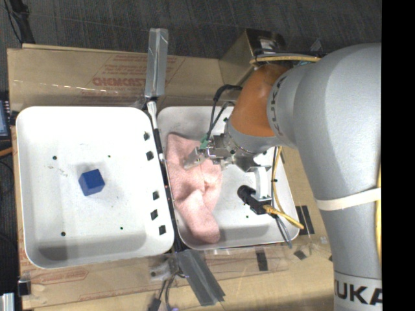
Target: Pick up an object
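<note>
A crumpled pink cloth (194, 193) lies along the left side of the right bin (233, 238). My gripper (202, 155) hangs low over the cloth's upper part, its metal fingers right at the fabric; the wrist hides how they stand. A small blue cube (91, 181) sits alone in the left bin (39, 173), far from the gripper.
The grey arm with its orange band (256, 105) covers the right bin's upper right part. A divider ridge with black clips (157, 186) separates the bins. Brown cardboard (78, 76) lies behind the bins.
</note>
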`<state>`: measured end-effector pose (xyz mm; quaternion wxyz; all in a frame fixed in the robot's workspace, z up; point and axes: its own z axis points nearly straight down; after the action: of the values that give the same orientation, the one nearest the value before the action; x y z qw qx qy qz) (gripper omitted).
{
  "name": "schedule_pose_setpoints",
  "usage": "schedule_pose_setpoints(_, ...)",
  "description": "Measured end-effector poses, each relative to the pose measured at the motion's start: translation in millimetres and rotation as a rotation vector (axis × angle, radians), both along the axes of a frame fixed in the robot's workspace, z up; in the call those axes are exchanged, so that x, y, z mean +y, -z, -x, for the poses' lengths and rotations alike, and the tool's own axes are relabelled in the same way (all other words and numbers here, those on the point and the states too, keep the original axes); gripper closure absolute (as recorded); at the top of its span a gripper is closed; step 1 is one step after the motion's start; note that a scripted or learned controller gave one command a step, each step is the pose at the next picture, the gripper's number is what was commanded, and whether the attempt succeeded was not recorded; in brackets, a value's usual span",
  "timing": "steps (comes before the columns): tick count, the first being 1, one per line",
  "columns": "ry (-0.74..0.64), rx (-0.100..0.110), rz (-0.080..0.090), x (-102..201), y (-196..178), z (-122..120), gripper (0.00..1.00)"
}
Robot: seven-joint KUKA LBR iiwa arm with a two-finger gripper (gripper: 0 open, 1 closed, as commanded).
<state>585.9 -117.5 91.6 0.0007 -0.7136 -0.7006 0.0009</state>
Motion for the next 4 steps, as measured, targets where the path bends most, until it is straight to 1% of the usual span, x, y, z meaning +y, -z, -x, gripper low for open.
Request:
schedule_pose_setpoints(1,-0.005,0.002,0.001,0.3,-9.7,0.0,1.00)
schedule_pose_setpoints(2,0.105,0.002,-0.001,-14.2,-28.8,61.7,1.00)
schedule_pose_setpoints(3,0.105,0.001,-0.001,-14.3,-28.9,61.7,0.00)
schedule_pose_setpoints(4,-0.070,-0.001,-0.001,-59.5,-0.5,19.4,0.00)
